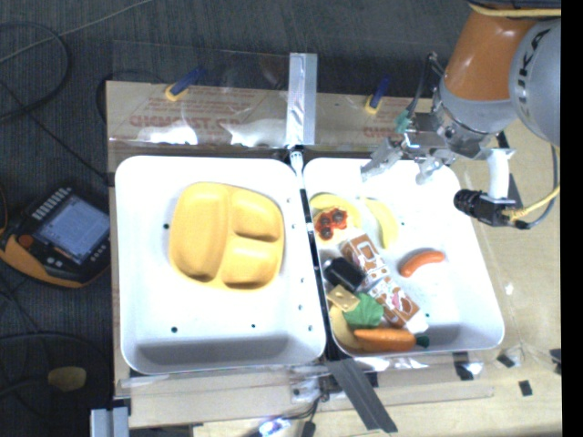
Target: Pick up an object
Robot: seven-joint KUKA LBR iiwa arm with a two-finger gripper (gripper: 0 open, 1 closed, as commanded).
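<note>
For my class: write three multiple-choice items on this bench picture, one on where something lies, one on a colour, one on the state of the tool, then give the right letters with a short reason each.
1. Where does the yellow divided tray lie?
A. In the left bin
B. In the right bin
C. On the floor

2. What colour is the carrot at the near edge of the right bin?
A. Blue
B. Orange
C. White

3. How is the tool placed?
A. Pressed onto the yellow tray
B. Gripping the sausage
C. Raised over the far edge of the right bin, fingers spread, nothing between them

Answers: 1 A, the tray sits in the left bin. 2 B, its body is orange with a green tip. 3 C, the sausage lies apart from it on the bin floor.
</note>
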